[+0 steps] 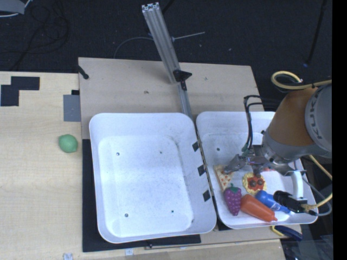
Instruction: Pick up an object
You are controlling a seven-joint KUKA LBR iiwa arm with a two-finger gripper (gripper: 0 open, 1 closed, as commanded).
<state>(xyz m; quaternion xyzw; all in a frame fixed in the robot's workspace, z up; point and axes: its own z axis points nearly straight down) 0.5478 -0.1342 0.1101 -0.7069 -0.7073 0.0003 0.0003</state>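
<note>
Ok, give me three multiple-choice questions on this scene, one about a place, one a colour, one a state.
1. Where do the toy foods lie?
A. left bin
B. right bin
C. on the bench

2. What colour is the ball on the bench?
A. green
B. red
C. blue

3. How does the carrot lie?
A. standing upright
B. flat on its side
C. hanging from the gripper

Answers:
1 B, the grapes, pizza slice and carrot sit in the right bin.
2 A, the ball left of the left bin is green.
3 B, it rests flat, below the gripper.

Gripper [238,163] low over toys in right bin [227,126]
</note>
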